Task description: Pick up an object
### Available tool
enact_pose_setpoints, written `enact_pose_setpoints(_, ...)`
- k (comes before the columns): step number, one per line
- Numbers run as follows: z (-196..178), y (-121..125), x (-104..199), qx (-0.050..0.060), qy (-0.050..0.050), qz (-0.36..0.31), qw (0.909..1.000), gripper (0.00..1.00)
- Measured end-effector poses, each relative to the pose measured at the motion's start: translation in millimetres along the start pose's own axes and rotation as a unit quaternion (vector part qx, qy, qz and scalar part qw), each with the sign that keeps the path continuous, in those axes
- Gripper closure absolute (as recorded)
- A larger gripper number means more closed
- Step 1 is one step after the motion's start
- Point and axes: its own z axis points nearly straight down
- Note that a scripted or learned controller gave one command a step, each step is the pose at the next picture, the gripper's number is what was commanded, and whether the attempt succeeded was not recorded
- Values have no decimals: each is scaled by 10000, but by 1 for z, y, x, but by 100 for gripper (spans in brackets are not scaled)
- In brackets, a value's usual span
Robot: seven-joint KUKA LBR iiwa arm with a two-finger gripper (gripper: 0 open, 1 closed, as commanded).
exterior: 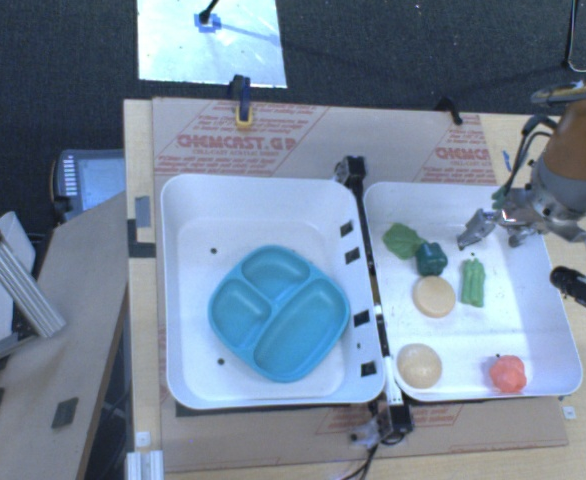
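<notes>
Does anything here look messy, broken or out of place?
Nothing looks broken or spilled. The blue plate sits at a slant in the left bin, its corners turned toward the walls. In the right bin, the dark green block touches the light green piece; the other items lie apart.

Open floor in the right bin point(543, 298) along its near-middle, between the cream disc point(435, 296) and the red lump point(508, 373). Crowded at the far left: light green piece point(403, 239) touching dark teal block point(431, 259), green pod point(472, 281) just beside. Gripper point(478, 228) over the far right. Left bin point(188, 268) largely taken by the blue divided plate point(277, 312).
</notes>
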Motion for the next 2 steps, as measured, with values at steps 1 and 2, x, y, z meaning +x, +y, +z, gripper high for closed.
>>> enact_pose_setpoints(1, 63, 0, 0, 1, 0, 0, 10000, 0)
enact_pose_setpoints(2, 65, 1, 0, -23, -8, -1, 10000, 0)
